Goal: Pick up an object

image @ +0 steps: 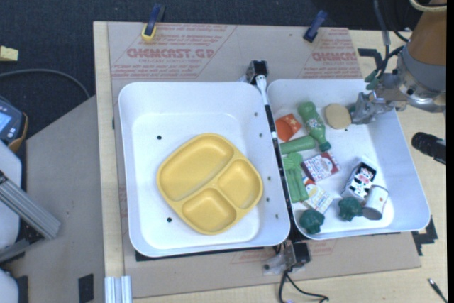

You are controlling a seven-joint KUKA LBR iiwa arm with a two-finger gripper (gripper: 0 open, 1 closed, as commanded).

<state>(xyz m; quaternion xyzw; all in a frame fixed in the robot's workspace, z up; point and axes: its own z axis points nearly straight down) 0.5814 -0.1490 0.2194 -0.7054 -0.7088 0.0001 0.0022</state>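
Fingers: hanging at the upper right of the frame over the right bin (408,174); gripper (363,110) pointing toward the frame's left; spread or clenched, cannot tell; nothing showing between them.
Nearest thing: tan round piece (338,116) lying just beside the tips, on their left; touching or apart, cannot tell.
Further out: green bottle (311,121) and orange packet (287,127) sitting left of the tan piece; green stick (298,145) and red-and-white packet (319,167) resting mid-bin; black-and-white carton (361,181), white cup (375,202) and green toy (349,208) crowding the lower right corner.
Left bin (138,152): carrying a yellow divided tray (210,184).
Surface: brown board (213,46) lying under both bins.
Step in hand: seemingly approaching, closing in on the tan piece; no lift begun.
Next move: likely needing the tips straddling the piece before squeezing; risking a nudge toward the bottle.
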